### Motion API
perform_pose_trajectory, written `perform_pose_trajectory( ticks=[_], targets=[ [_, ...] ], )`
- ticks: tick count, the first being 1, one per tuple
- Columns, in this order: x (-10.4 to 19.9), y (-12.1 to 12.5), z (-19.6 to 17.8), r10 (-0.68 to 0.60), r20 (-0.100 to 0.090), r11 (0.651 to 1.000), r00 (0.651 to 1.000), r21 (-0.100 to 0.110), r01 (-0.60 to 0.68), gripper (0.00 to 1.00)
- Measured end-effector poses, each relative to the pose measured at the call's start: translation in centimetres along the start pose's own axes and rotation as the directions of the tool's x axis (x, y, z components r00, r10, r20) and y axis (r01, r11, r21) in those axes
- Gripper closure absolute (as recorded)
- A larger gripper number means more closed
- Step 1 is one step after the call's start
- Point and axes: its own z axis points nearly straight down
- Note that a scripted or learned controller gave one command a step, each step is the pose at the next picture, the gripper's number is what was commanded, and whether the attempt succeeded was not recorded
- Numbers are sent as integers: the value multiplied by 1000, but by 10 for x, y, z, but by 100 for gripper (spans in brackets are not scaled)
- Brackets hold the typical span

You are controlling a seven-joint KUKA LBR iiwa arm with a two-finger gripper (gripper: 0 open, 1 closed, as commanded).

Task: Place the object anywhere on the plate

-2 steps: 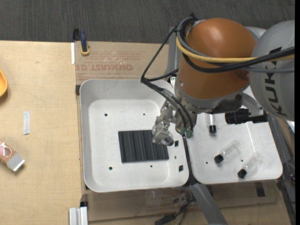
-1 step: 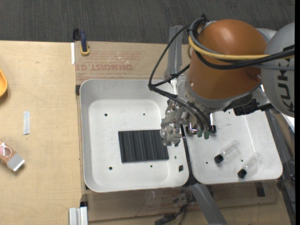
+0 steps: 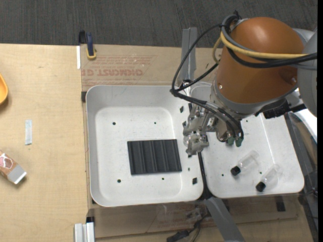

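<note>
front edge: metal bracket (image 3: pixel 83 231) sticking out at the bench's near-left corner, plus a grey strut (image 3: pixel 222 218) under the seam between the bins

front vial (image 3: pixel 266 180): little clear tube with a black cap, lying on its side in the right bin (image 3: pixel 287 150), close to the near-right corner, cap pointing toward the near side

second vial (image 3: pixel 243 165): same kind of thing, also lying down, just up and left of the first one, near it but not touching

plate (image 3: pixel 154 156): dark ribbed rectangle lying flat in the middle of the left bin (image 3: pixel 101 135), nothing on top of it

left bench stuff: a pinkish block with a grey end (image 3: pixel 11 168) near the left edge, a small grey strip (image 3: pixel 28 132) further back, an orange thing (image 3: pixel 2 89) cut off by the frame

gripper (image 3: pixel 196 137): hanging right over the divider between the two bins, just off the plate's right edge and well apart from both vials. Honestly can't tell if it's open or closed, it's a tangle of metal and cables from this angle, and I see nothing held in it

arm (image 3: pixel 257 59): big orange band over the back of the right bin, black cables (image 3: pixel 184 69) looping off its left side

far side: cardboard sheet (image 3: pixel 118 67) with printed lettering behind the left bin, a blue and yellow clamp (image 3: pixel 90 47) at its back-left corner, then grey carpet (image 3: pixel 126 9)
</note>
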Motion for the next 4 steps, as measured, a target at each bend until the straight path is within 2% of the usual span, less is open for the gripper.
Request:
perform_pose_trajectory(
  ticks=[1, 2, 3, 4],
  targets=[
    [2, 26, 11, -96, -4, 995, 995, 0, 96, 100],
    [-6, 5, 10, -311, -1, 951, 951, -1, 311, 100],
    [-6, 4, 31, -413, -2, 911, 911, -1, 413, 100],
    [-8, 16, 41, -560, -3, 828, 828, -2, 560, 100]
  ],
)
